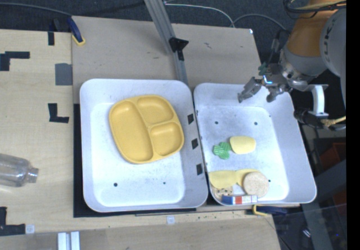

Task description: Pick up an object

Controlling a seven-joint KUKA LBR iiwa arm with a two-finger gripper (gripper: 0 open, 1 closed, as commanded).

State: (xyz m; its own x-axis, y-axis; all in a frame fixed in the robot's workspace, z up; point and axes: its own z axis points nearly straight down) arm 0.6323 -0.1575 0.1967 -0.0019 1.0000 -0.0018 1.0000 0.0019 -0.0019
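The right bin (281,130) holds a yellow lemon-shaped toy (243,144) with a small green piece (222,150) beside it on its left. Near that bin's front edge lie a flat yellow item (225,178), a round tan cookie-like disc (256,183) and a thin red-and-blue object (236,200). My gripper (260,91) hovers above the far rim of the right bin, well back from those objects. Its two fingers are spread apart with nothing between them. The grey arm with its orange band (312,29) comes in from the upper right.
In the left bin (95,187) lies a yellow three-compartment plate (146,128). A metal pole (157,9) slants over the bench behind the bins. A clear plastic bottle (14,170) rests on the bench at far left. Cables run along the back.
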